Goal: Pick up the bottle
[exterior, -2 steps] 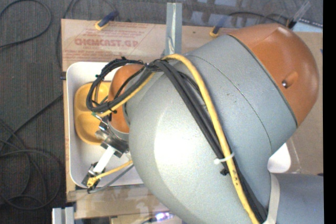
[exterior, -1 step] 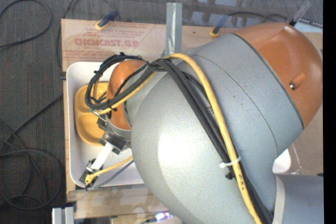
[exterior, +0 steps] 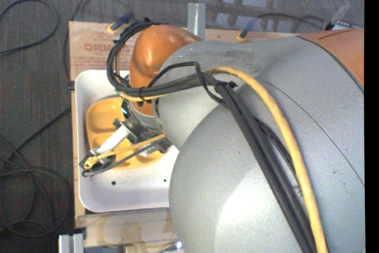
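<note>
A yellow rounded plastic object [exterior: 102, 118] lies in the left part of the left white bin [exterior: 118, 192]. It may be the bottle, but its shape is partly hidden and I cannot tell for sure. My gripper [exterior: 139, 126] reaches down into this bin, right beside and over the yellow object's right side. The orange wrist band [exterior: 155, 53] and grey arm body [exterior: 260, 151] sit above it and hide where the gripper meets the object.
The arm's bulk covers the right side of the view and whatever lies under it. A brown board [exterior: 89, 47] runs behind the bin, with a clamp [exterior: 120, 22] on its back edge. Cables [exterior: 35, 15] lie on the carpet to the left.
</note>
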Controlling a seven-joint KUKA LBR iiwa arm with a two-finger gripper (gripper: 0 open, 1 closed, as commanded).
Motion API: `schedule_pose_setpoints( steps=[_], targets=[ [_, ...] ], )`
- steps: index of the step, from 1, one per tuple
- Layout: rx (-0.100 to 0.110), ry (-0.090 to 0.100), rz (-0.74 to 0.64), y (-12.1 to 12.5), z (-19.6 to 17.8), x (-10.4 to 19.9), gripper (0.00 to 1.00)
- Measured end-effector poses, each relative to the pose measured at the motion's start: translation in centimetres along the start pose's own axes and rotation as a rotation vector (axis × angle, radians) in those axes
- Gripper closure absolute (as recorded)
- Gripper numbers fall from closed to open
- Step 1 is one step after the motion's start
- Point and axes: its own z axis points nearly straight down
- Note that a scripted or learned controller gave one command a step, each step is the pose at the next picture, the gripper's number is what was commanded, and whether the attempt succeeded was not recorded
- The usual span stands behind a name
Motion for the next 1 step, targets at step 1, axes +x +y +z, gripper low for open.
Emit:
schedule_pose_setpoints(
  steps=[1],
  targets=[
    [0.0, 0.0, 0.0, -0.01, 0.0, 0.0, 0.0]
  ],
)
